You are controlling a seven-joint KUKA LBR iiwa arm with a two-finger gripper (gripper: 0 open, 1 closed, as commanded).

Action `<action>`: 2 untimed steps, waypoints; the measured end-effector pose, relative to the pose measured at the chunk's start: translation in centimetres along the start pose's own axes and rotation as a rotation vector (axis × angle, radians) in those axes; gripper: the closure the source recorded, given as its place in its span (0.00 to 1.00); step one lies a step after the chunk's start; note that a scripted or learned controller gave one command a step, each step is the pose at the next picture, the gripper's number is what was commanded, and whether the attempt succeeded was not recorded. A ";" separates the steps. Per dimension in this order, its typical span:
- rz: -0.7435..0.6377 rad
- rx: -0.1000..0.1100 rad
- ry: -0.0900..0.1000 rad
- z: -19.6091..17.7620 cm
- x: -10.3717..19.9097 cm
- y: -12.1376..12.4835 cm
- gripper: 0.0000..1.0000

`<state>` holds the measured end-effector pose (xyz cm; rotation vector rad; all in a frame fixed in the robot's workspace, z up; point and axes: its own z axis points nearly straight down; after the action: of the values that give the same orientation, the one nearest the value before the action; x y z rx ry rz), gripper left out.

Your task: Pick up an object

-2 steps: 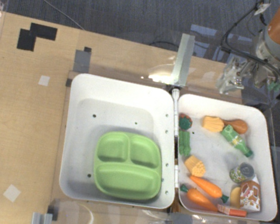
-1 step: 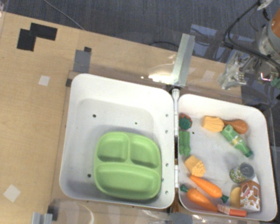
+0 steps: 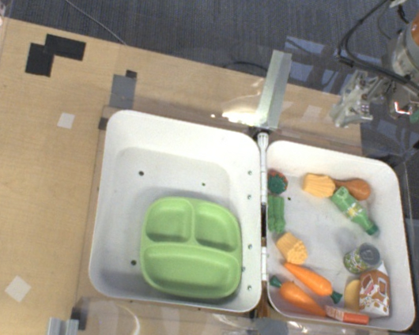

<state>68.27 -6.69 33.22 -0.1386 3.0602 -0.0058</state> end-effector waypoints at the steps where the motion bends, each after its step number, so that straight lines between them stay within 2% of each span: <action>1: -0.002 0.001 -0.012 -1.4 -0.3 0.0 1.00; 2: -0.433 -0.020 0.066 1.0 4.6 -6.4 1.00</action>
<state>64.38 -13.49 31.93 -0.8106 3.0254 -0.0056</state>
